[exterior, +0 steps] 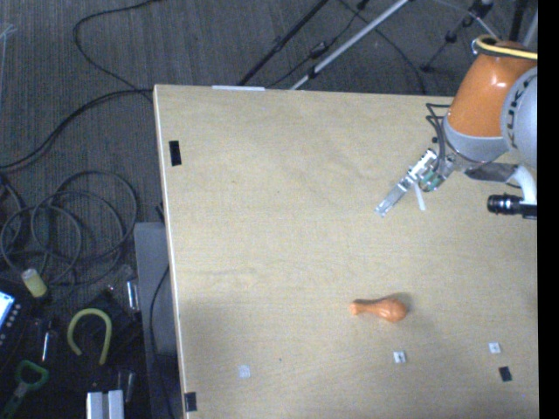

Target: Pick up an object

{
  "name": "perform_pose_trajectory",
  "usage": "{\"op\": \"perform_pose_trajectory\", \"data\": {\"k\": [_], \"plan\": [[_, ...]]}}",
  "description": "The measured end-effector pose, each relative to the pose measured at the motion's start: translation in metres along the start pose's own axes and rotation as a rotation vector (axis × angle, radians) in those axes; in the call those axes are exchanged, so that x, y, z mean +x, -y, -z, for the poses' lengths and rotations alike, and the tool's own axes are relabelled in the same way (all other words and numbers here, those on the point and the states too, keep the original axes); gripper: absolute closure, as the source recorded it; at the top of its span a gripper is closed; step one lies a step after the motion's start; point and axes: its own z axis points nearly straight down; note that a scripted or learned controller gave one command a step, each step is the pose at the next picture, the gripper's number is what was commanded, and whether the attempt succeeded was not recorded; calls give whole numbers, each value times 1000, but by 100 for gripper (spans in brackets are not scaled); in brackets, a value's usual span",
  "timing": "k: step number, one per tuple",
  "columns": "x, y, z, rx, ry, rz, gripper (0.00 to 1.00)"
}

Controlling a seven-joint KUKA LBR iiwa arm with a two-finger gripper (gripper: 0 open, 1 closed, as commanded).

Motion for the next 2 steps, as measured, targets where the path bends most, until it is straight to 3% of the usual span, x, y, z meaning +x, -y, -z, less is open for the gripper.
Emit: {"op": "perform_pose_trajectory", "data": {"k": [1, 2], "plan": [[-21, -1, -47, 2, 2, 72, 0], [38, -55, -47, 0, 0, 333, 0]]}}
